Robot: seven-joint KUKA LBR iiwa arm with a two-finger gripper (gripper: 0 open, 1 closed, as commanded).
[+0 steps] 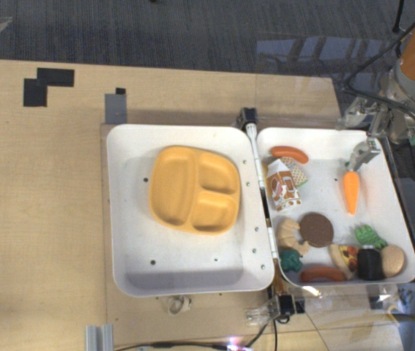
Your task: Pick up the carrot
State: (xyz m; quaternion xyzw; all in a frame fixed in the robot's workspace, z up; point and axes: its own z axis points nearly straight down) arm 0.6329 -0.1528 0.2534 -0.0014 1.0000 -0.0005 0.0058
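Two white bins sit side by side on the counter (46,218). The left bin (130,269) holds one item: a yellow divided tray (192,189) with three compartments, lying near the bin's centre. The right bin (401,218) holds the mixed stock. At its upper left lies a sausage (289,153), with a small carton (283,185) just below it. A brown disc (315,228) lies near the middle, touching a pale croissant (290,234) on its left. Along the lower edge lie a dark green piece (290,260), a red sausage (323,274), a black item (370,263), a tan ball (393,260) and a green leafy piece (369,235). The carrot (350,191) lies in the right bin's upper right area, apart from the other items; it is plain orange, broad at the top and tapering toward the bottom, and rests flat on the bin floor. The gripper (359,157) stands just above the carrot's broad end, at or very near it. Whether its jaws are apart or together cannot be told, and the carrot is not seen between them.
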